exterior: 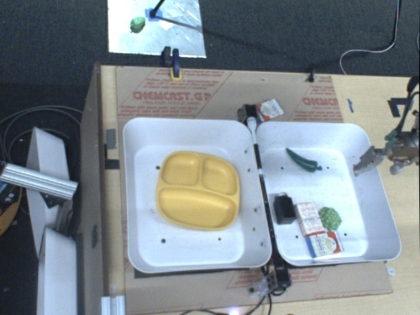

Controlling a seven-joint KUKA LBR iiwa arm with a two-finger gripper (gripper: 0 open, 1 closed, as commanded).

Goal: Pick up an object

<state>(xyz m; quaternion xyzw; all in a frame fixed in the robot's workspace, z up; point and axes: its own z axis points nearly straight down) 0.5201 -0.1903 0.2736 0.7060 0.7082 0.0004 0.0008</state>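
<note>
— Two shallow white bins [190, 128] sit side by side; the left holds a yellow divided plastic tray [197, 190].

— And the gripper [387, 157]?

— At the right bin's right rim; jaw state unclear. The dark green pepper-shaped toy [303, 160] lies left of it, long axis slanting. Small boxes [315, 230], broccoli [330, 217] and black block [284, 209] cluster below.

The bench [216, 87] bears two white bins [141, 195] side by side.
</note>
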